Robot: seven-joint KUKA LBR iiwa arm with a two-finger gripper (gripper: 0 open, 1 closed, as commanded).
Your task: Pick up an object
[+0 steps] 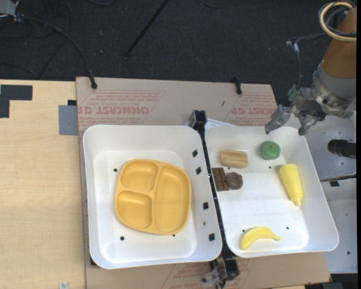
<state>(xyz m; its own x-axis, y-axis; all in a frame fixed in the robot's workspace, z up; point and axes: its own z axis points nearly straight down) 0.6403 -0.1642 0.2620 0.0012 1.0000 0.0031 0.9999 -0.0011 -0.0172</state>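
My gripper (286,127) hangs above the far edge of the right bin (328,229), open, with nothing between its fingers. Just below it in the bin lies a small green round object (270,150). To its left rests a tan bread roll (233,158), and under that a brown chocolate piece (227,180). A yellow squeeze bottle (291,182) lies along the bin's right side. A yellow banana (259,236) sits near the front rim.
The left bin (100,161) holds a yellow divided plate (153,195). A black divider (206,179) runs between the two bins. Both bins stand on a cardboard sheet (144,104), with a wooden benchtop (30,185) to the left.
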